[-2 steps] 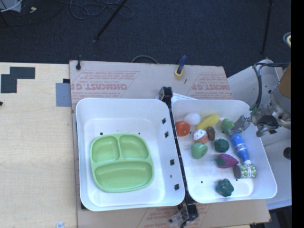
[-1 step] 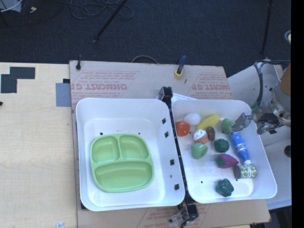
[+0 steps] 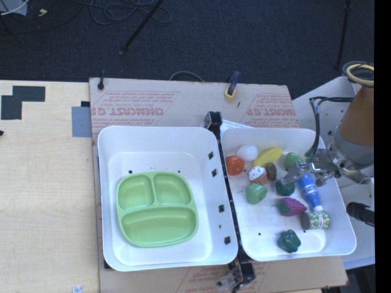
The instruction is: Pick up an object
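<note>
We saw two shallow white bins side by side on the table (image 3: 43,182); the left bin (image 3: 122,142) held a light green divided plate (image 3: 157,209) lying flat near its middle, its three compartments bare; the right bin (image 3: 339,246) held a scatter of small toy objects. Near the right bin's far edge lay a white egg-shaped piece (image 3: 247,152), with a yellow piece (image 3: 267,156) just beside it and a red-orange ball (image 3: 234,165) close to the bin's left wall; a white and red piece (image 3: 257,174) sat next to a dark brown one (image 3: 271,171); a green rounded piece (image 3: 256,193) lay below them; a purple piece (image 3: 292,206) rested near the middle, and a dark green lump (image 3: 289,241) sat near the bin's near edge. A blue and white bottle (image 3: 310,191) lay slanted toward the bin's right side, with a small patterned can (image 3: 318,220) at its lower end. The gripper (image 3: 303,170) was low over the right bin's right side, just above the bottle's upper end and near a green ball (image 3: 292,161); we could not tell how it was set, nor whether it touched anything.
</note>
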